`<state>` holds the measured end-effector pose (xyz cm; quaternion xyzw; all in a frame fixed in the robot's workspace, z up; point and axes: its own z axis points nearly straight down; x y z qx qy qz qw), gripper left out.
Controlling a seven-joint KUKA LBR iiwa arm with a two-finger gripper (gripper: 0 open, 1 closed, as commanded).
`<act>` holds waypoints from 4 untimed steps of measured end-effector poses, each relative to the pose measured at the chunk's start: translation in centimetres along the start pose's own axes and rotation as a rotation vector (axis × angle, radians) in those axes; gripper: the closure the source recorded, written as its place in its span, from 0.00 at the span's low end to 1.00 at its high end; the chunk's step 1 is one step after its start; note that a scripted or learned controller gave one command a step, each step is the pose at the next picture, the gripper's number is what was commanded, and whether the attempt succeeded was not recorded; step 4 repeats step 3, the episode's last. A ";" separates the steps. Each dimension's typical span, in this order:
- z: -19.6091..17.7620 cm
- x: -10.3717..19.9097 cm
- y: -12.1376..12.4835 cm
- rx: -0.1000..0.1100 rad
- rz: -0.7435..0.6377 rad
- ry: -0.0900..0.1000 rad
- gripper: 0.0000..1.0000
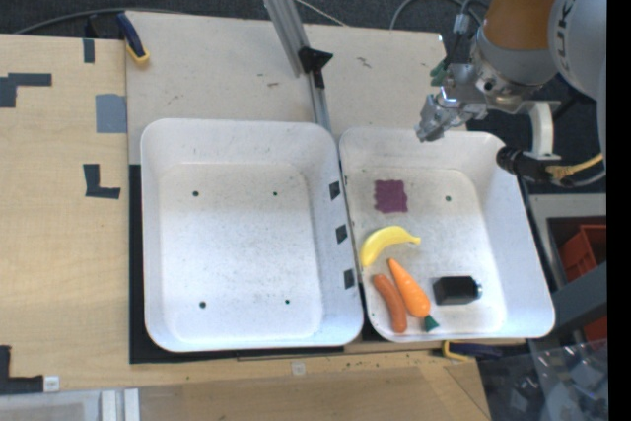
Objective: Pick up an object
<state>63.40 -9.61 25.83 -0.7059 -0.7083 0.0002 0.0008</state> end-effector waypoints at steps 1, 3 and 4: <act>-0.3 5.3 1.0 -0.001 -0.003 0.000 1.00; 1.7 16.1 1.2 0.003 -0.003 0.000 1.00; 1.7 16.1 1.2 0.003 -0.003 0.000 1.00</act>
